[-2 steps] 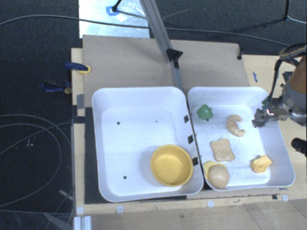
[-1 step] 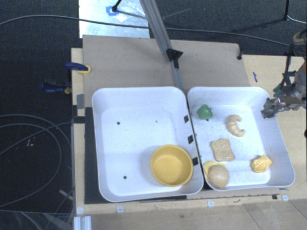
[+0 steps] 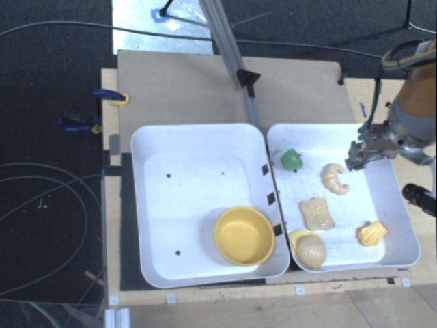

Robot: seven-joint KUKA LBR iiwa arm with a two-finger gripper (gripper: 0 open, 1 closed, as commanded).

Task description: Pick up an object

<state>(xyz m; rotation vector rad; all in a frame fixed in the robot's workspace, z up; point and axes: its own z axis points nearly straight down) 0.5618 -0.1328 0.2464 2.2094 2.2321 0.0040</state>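
Even, bright overhead light, soft shadows inside the white bins (image 3: 205, 137), mild glare on their floors, slight overall softness.

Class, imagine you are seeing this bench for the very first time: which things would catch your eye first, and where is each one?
The yellow bowl stands out first, sitting near the front of the left bin. Next comes the scatter of toy foods in the right bin: a green pepper at the back and a croissant beside it. The gripper hangs just right of the croissant.
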